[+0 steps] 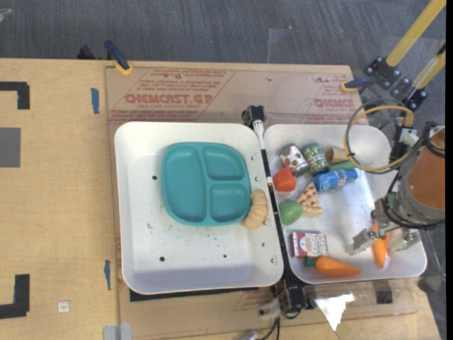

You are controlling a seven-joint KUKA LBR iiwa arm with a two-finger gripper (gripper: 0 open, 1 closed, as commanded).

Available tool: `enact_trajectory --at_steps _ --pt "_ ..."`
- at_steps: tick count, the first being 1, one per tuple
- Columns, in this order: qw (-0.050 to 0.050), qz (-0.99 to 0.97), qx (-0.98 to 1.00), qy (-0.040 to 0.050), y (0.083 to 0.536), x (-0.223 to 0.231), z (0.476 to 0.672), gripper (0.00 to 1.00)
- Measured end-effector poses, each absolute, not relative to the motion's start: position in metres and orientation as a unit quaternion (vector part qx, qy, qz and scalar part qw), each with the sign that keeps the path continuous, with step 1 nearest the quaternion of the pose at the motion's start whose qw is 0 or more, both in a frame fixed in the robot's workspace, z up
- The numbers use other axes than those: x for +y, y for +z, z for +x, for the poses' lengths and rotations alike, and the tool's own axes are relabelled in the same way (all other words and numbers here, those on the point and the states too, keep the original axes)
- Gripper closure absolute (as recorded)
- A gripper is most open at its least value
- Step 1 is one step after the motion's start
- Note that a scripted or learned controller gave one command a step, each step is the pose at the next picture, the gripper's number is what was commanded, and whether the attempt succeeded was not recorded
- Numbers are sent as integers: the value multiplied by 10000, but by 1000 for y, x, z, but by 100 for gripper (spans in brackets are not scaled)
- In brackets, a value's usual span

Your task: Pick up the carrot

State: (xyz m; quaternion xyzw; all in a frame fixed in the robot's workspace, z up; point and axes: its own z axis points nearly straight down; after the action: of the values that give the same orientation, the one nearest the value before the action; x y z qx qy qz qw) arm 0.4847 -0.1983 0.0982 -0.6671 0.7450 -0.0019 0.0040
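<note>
The carrot (337, 265) is seen lying flat on the floor of the right bin (357, 211), just below and to the right of the red-and-white carton (308, 244), its green end turned toward the carton and almost touching it. Farther right of the carton, the gripper (382, 242) is lowered into the same bin, apart from the carrot. A small orange piece (381, 253) is seen at the gripper's tip. Whether the gripper is clenched or released cannot be told, nor whether that piece is grasped.

Just above the carton and slightly to its left, a green piece (290, 211) is found, with a pizza slice (309, 199) directly above the carton. Higher above the carton a red tomato (284, 180) and a blue can (335, 179) are placed.

Left of the carton, across the bin walls, a croissant (257, 209) is set in the left bin (134, 211), touching the edge of a teal divided plate (205, 183).
</note>
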Motion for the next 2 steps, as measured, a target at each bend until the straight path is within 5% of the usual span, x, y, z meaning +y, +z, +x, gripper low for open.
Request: enact_trajectory --at_steps 1,2 --pt "46 -7725 6349 -55 90 -188 485 0" --pt "100 -7720 6355 -47 102 -182 488 100"
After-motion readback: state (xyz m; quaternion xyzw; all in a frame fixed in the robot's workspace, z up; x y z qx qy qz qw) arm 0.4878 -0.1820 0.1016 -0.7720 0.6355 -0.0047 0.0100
